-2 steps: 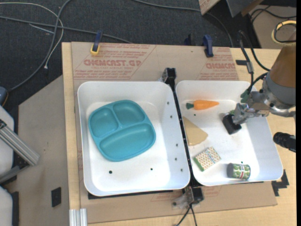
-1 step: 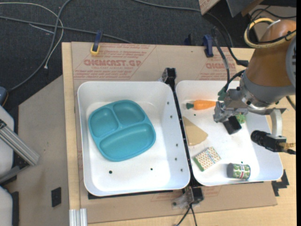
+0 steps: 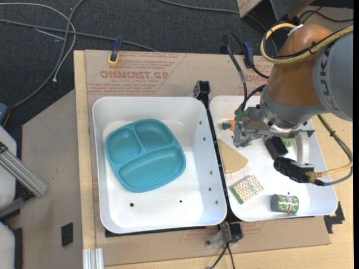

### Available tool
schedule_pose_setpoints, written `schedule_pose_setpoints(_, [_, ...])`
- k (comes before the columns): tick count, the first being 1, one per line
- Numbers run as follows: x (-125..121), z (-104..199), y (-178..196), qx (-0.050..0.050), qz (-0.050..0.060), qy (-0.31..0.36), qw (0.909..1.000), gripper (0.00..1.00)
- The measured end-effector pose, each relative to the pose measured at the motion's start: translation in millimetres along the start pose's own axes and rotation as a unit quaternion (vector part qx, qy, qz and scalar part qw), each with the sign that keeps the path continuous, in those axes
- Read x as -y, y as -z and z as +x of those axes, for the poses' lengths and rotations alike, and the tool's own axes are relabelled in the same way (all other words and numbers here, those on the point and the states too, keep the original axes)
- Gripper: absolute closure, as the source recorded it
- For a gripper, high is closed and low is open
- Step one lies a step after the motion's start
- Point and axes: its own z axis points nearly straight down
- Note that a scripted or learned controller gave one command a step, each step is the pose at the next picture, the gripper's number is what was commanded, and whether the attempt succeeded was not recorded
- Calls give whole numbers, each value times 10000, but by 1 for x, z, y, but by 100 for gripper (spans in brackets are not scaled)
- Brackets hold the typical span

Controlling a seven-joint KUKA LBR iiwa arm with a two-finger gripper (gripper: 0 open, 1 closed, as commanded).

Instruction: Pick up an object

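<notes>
Claw point(image 3: 242, 134) over right bin point(image 3: 322, 203), nr tan wedge point(image 3: 231, 157), maybe touching.

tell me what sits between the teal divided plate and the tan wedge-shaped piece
In the camera view, the teal divided plate and the tan wedge-shaped piece are separated by the two white bins' adjoining walls and bare left-bin floor.

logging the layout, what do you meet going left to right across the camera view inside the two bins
left bin → teal plate → right bin → tan wedge → patterned packet → green can
</notes>
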Motion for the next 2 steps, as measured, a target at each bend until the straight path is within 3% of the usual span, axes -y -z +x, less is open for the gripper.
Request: schedule_pose_setpoints(2, [-21,96,-3,1,-17,-3,10000,100])
